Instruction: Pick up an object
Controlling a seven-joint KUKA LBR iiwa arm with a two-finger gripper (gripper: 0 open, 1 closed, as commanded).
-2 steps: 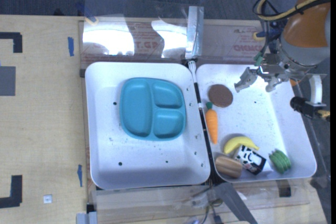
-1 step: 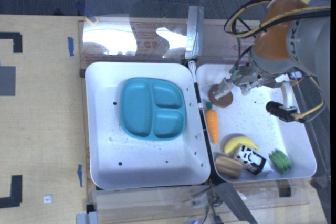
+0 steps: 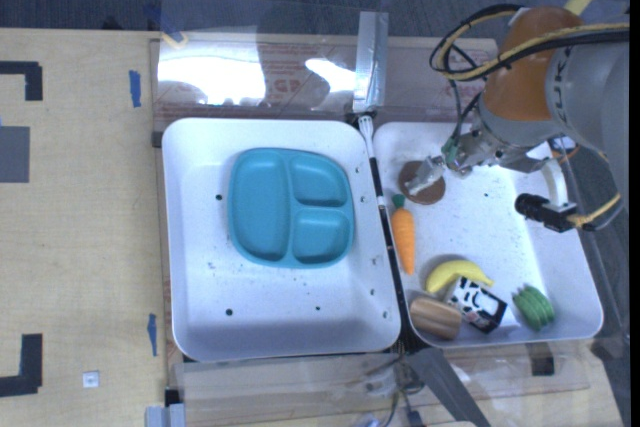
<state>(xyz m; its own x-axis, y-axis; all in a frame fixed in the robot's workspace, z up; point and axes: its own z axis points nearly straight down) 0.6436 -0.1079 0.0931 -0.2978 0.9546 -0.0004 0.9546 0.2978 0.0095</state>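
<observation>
In the right bin [image 3: 520, 245], my gripper [image 3: 443, 163] hangs low over the far left corner, reaching in from the arm with the orange band [image 3: 525, 65]. A brown round object [image 3: 422, 183] lies right under and just left of the gripper tip, touching or nearly touching it. An orange carrot [image 3: 403, 237] lies along the bin's left wall. Near the front sit a yellow banana [image 3: 458, 273], a black-and-white toy [image 3: 476, 303], a tan wooden cylinder [image 3: 435, 317] and a green ridged vegetable [image 3: 533, 305].
The left bin [image 3: 190, 255] holds a blue divided plate [image 3: 292, 207]. A ridge [image 3: 384, 235] separates the two bins. A black clamp on a cable [image 3: 545, 211] hangs over the right bin's right side. A clear plastic sheet [image 3: 260, 65] stands behind the bins.
</observation>
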